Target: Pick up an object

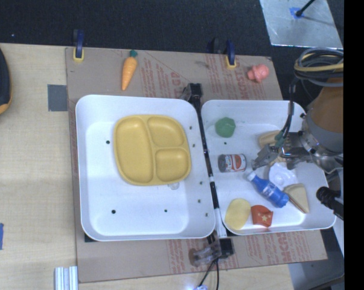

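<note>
Blue bottle [268, 190] just below end effector [267, 156], fingers spread and holding nothing; best lowered squarely over bottle, clear of can [232, 162], before closing

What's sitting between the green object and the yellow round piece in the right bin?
In the camera view, a small can lies on its side on the bin floor, roughly midway between the green object above and the yellow round piece below.

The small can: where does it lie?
The small can lies on its side in the right bin, near its left wall, below the green object.
</note>
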Robot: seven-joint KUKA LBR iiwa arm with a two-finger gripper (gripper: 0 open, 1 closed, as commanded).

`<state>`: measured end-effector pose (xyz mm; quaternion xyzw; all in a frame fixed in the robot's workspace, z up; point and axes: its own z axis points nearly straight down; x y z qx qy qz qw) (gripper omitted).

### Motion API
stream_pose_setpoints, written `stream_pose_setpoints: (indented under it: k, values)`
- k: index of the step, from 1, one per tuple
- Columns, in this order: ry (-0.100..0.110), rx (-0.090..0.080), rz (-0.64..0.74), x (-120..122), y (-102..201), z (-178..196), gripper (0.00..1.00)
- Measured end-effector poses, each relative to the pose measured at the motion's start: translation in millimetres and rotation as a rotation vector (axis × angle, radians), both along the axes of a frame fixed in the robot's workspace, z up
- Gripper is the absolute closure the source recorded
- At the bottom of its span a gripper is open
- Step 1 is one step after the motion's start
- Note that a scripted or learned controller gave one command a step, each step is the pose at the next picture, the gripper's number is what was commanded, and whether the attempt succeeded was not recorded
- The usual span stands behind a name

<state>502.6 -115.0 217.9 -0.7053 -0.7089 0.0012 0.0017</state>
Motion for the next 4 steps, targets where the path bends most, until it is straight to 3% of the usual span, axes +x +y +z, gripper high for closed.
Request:
stream_pose_setpoints:
  k: [1, 2, 3, 4]
  values:
    - [0.006, 0.001, -0.001, -4, -18, -118, 0.00]
    - [0.000, -0.002, -0.001, -3, -19, -102, 1.00]
    - [-0.001, -0.002, -0.001, -2, -19, -102, 0.00]
    - [0.004, 0.002, -0.002, -29, -5, -128, 0.00]
